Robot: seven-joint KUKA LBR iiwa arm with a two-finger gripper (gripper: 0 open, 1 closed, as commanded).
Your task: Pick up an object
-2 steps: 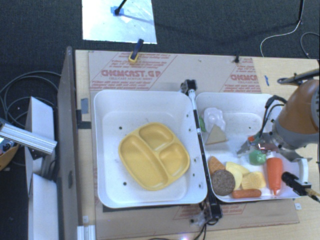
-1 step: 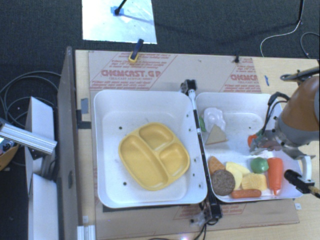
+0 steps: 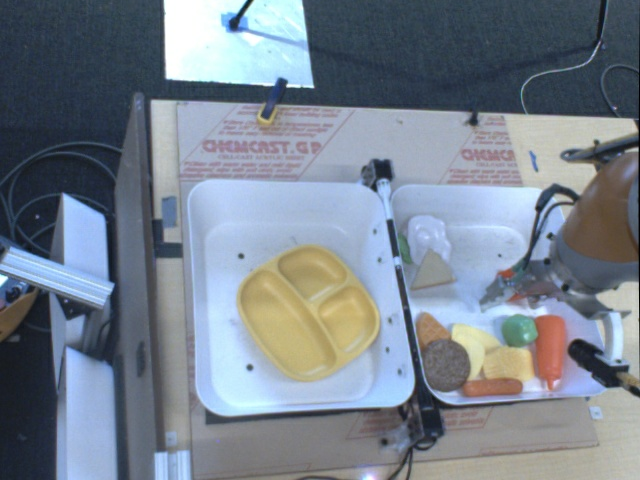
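Note:
The right bin [image 3: 470, 218] holds several toy foods. A white piece [image 3: 428, 235] and a tan wedge [image 3: 433, 270] lie at its left, with a green piece [image 3: 405, 248] against the left wall. Along the front lie a brown round patty [image 3: 446, 364], an orange cookie [image 3: 431, 328], yellow pieces [image 3: 490, 353], a green ball [image 3: 519, 330], an orange carrot [image 3: 550, 350] and a red sausage [image 3: 492, 388]. My gripper [image 3: 506, 290] hangs low over the right half of this bin, just above the green ball, with the arm's orange band [image 3: 605, 213] behind it.
The left bin [image 3: 215, 218] holds a yellow three-compartment tray [image 3: 306, 310]. A ridge with a black clip [image 3: 378, 175] divides the two bins. Cardboard lies under both bins, and cables run along the floor at the left and back right.

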